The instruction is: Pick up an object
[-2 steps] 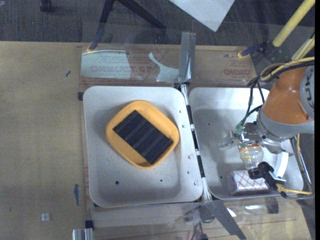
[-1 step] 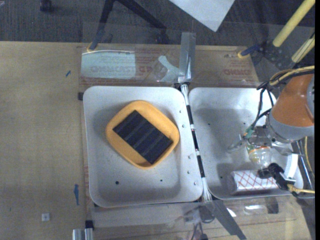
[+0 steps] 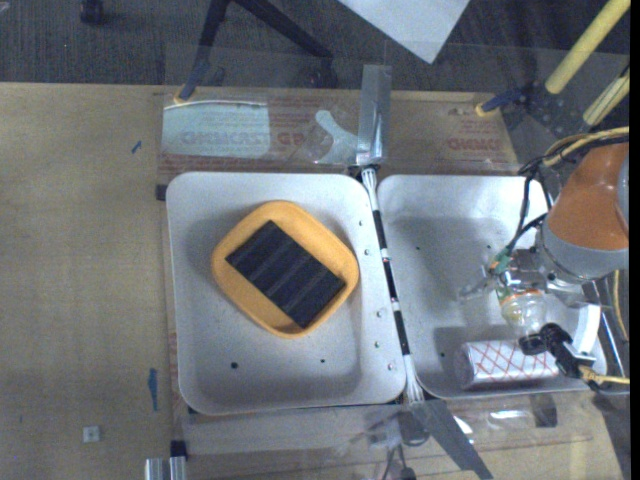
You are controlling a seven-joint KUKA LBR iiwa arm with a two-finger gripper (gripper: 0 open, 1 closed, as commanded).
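Claw (image 3: 520,293) sits low in the right bin (image 3: 440,218), w/ a small clear rounded item (image 3: 522,311) just under it; can't tell from this angle whether it's parted or clenched, or gripping anything. Patterned red-and-white box (image 3: 505,362) lies flat along the bin's near wall just beside it, prob. the handiest target, since the arm (image 3: 590,213) comes in from the right, orange band up, wrist bent down over that corner. Yellow pad w/ dark ribbed panel (image 3: 285,268) rests tilted mid left bin (image 3: 200,308), well apart, both bins side by side on the worktop (image 3: 80,268).
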